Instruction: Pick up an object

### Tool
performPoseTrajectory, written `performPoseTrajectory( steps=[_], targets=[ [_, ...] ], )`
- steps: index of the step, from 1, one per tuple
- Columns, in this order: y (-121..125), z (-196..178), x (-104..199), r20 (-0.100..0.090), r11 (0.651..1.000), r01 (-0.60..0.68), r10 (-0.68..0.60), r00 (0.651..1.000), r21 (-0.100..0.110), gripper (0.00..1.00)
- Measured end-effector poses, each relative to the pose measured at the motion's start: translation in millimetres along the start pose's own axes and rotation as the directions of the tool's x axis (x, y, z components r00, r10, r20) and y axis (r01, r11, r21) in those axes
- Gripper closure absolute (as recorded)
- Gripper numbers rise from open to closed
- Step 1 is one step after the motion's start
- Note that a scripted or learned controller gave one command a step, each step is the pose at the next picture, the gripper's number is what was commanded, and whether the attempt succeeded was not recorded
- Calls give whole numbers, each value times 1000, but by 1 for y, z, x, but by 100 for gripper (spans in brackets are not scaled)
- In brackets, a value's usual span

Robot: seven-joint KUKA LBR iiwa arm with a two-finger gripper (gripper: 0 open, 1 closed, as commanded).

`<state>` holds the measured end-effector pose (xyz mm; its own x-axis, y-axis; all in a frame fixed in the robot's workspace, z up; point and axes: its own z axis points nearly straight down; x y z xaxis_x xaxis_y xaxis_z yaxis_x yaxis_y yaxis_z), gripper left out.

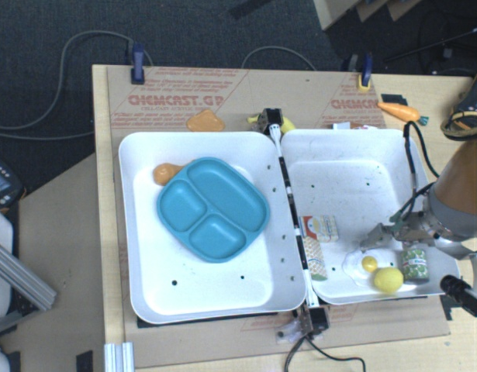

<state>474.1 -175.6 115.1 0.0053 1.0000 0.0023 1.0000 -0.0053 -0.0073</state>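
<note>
gripper [393, 237] low over the right bin [339, 169], near its right wall; finger state impossible to tell. just below it: small green-labelled can [414, 264], yellow lemon [388, 280], small yellow ball [368, 264]. left of these, a printed packet [322, 228].

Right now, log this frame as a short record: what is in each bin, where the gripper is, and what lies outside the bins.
left bin: blue divided plate, orange object at the plate's far-left edge
right bin: yellow lemon, small green can, small packet
gripper: over right bin, above can and lemon
outside bins: toy carrot, orange piece
</note>
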Motion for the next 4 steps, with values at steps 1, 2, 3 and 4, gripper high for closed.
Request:
performPoseTrajectory(
  steps=[1,2,3,4],
  targets=[
    [48,-173,-48,14,1000,6,-5,1000,-29,0],
    [115,-83,-46,3,1000,9,-9,1000,-8,0],
    [69,20,-44,-3,1000,10,-10,1000,-7,0],
    [3,1,-49,0,1000,2,-2,1000,-4,0]
  ],
)
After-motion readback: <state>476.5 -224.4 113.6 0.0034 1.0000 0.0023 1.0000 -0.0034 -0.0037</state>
